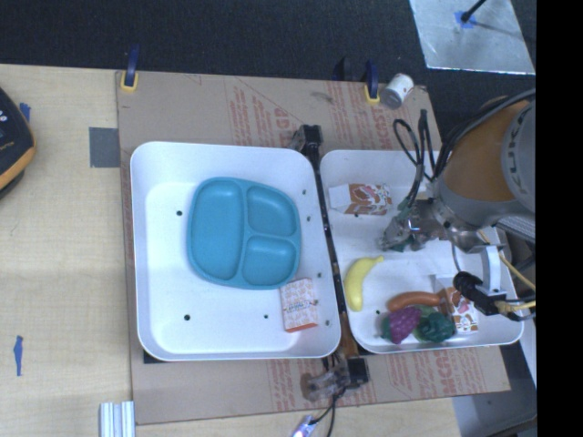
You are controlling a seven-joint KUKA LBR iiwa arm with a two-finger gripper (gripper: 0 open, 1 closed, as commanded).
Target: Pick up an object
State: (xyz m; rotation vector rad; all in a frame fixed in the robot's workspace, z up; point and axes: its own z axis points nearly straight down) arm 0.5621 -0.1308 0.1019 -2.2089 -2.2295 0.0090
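Observation:
My gripper [398,236] hangs low over the middle of the right bin [342,167], its metal fingers pointing down-left with nothing visible between them. A yellow banana [359,280] lies just below-left of the gripper. A small white carton [362,198] rests above-left of it. Along the bin's front edge lie an orange sausage-like piece [417,299], a purple grape bunch [402,324] and a green item [435,328]. The grey arm with its orange band [487,157] covers the bin's right part.
The left bin [155,335] holds a blue sectioned plate [243,231] and a small pink-and-white packet [299,304] near its front right corner. A raised divider [326,244] separates the bins. Cables loop above the gripper. Clamps stand at the cardboard's edges.

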